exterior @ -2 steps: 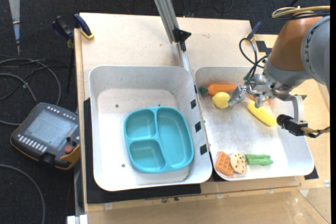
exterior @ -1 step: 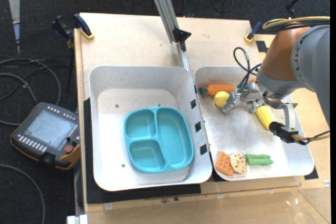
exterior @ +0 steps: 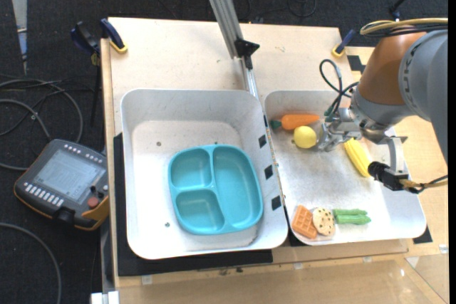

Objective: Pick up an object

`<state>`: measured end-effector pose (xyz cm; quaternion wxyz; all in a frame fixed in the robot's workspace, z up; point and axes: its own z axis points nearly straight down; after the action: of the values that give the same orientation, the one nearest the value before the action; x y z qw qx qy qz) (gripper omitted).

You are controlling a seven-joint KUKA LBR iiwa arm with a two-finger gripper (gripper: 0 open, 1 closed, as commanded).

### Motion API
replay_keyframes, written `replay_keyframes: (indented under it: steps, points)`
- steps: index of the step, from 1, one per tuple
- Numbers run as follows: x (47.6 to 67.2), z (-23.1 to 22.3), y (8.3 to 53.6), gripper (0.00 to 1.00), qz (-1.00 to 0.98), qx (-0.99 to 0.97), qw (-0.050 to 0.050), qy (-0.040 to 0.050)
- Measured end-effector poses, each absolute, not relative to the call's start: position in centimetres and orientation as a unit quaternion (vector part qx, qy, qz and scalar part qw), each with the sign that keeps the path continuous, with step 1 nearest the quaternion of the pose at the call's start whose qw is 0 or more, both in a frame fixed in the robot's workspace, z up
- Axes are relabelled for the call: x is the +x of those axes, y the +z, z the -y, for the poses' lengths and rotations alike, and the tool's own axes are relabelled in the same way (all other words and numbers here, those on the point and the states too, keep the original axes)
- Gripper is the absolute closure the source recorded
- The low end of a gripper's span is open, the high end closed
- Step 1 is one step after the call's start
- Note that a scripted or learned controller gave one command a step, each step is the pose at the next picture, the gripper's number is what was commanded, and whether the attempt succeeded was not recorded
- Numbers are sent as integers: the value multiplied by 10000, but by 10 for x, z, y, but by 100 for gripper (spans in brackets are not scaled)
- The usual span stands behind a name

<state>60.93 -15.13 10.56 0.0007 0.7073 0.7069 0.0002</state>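
The pincer (exterior: 330, 137) sits low in the right bin (exterior: 399, 221), at its far part, its tip just right of a yellow lemon (exterior: 305, 137) and close enough that contact cannot be judged; whether it is apart or together cannot be told from here. One orange carrot (exterior: 300, 121) lies just beyond the lemon, toward the far wall. One yellow corn cob (exterior: 357, 156) lies just right of the pincer, slanting toward the near side. At the near edge of this bin are one waffle piece (exterior: 304, 222), one speckled cookie (exterior: 323, 221) touching it, and one green bean pod (exterior: 351, 216) to their right. The left bin (exterior: 142, 153) holds one teal divided tray (exterior: 214, 189) with three compartments. Both bins rest on the pale bench (exterior: 178, 53). The arm (exterior: 402, 75) enters from the right, its orange band above the wrist, bent downward and leftward into the bin.
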Motion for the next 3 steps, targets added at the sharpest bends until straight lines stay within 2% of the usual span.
replay_keyframes:
  steps: [1, 2, 3]
  points:
    - [613, 150, 169, 100, -7077, 7065, 32, 18]
    - [607, 157, 221, 100, -7071, 7071, 35, 16]
    - [609, 157, 246, 100, -7078, 7064, 24, 13]
